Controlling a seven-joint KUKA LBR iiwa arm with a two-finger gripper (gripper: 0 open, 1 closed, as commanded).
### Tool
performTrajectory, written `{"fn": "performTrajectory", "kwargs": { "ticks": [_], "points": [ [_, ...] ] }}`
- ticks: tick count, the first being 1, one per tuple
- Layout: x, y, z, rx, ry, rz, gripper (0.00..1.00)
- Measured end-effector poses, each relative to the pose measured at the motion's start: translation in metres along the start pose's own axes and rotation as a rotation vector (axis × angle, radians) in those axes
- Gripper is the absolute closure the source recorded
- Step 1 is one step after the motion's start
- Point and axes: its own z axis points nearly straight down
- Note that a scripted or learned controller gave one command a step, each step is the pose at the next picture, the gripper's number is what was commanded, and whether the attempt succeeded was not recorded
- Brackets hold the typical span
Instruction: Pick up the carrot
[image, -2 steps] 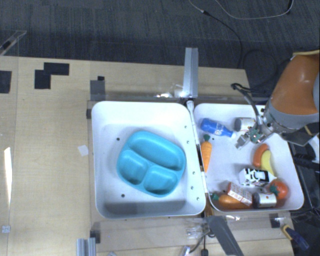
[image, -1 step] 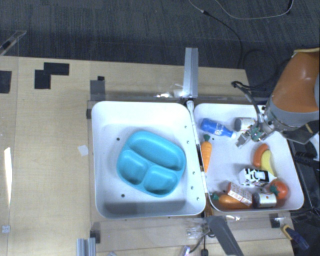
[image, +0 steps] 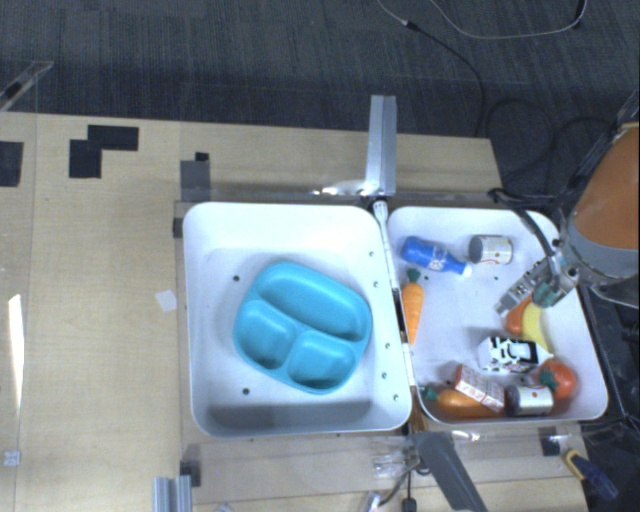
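The carrot (image: 411, 310), orange with a small green top, lies lengthwise against the left wall of the right bin (image: 455, 218), its green end pointing to the back. My gripper (image: 538, 286) hangs over the right side of that bin, well to the right of the carrot and apart from it. It sits just above a yellow and orange fruit (image: 528, 322). Nothing can be seen held in it.
A blue bottle (image: 432, 254) and a grey can (image: 490, 248) lie behind the carrot. A black-and-white toy (image: 508, 352), a tomato (image: 556, 378), a small box (image: 478, 386) and other items crowd the front right corner. The left bin (image: 200, 300) holds a blue divided plate (image: 300, 325).
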Motion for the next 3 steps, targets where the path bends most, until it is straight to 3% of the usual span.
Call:
{"fn": "performTrajectory", "kwargs": {
  "ticks": [3],
  "points": [
    [-0.001,0.005,-0.022,0.0,0.003,-0.006,1.0]
  ]
}}
